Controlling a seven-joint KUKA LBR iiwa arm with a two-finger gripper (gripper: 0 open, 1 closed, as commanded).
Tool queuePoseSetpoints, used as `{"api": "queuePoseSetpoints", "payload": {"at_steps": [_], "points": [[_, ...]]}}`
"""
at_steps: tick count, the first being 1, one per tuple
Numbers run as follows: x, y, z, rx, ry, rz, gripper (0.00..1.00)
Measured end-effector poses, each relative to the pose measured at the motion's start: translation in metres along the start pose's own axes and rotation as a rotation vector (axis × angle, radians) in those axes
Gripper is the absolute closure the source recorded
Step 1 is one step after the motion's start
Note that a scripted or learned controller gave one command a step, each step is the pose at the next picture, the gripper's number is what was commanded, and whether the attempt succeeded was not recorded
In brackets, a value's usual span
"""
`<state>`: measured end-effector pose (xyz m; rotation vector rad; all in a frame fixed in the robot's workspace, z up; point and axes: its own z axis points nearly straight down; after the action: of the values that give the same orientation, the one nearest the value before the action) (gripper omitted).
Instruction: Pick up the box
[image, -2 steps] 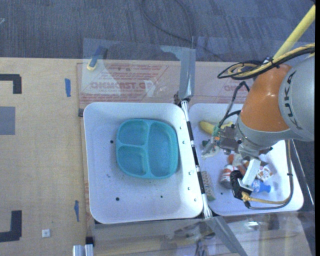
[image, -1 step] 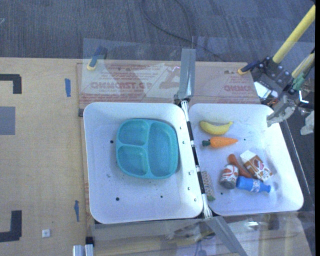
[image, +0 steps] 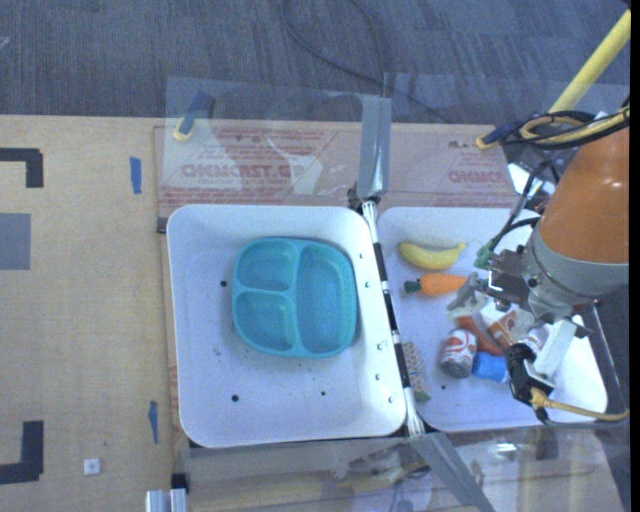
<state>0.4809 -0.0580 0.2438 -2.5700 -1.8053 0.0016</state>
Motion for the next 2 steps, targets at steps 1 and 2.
{"api": "queuePoseSetpoints", "payload": {"at_steps": [1,2], "points": [[0.070,0.000,0.060,0.002,0.000,-0.012,0.00],[0.010,0.030,-0.179,-0.003,-0.001,-0.354,0.00]]}}
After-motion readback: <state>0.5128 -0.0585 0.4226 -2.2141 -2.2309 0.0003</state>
